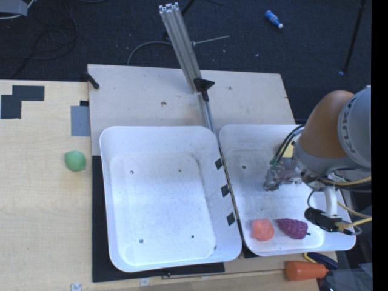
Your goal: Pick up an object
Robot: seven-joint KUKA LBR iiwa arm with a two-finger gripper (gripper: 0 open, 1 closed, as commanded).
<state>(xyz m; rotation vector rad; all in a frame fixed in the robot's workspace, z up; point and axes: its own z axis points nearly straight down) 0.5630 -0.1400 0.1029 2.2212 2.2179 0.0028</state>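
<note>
Item 1: orange-pink lumpy object [262,230], lying on the floor of the right bin [254,144], near that bin's front wall and toward its left side.

Item 2: purple knobbly object [293,227], shaped like a bunch of grapes, just beside the orange-pink one on its right, in the same bin; the two are close but I cannot tell if they touch.

Item 3: my tool [274,180], low over the middle of the right bin, behind both objects and apart from them. Nothing shows between its tips. Whether they are apart or together I cannot tell; they are small and dark against the wrist.

Item 4: my arm [330,132], orange band and grey casing, entering from the right over the right bin's far corner, cables hanging beside it.

Item 5: left bin [115,144], white, touching the right bin along a clipped seam.

Item 6: green ball [75,160], on the wooden worktop [36,211], left of the left bin and well apart from it.

Item 7: orange tool handle [306,270], on the worktop edge in front of the right bin.

Item 8: metal rail [185,47], slanting from behind down to the seam.
</note>
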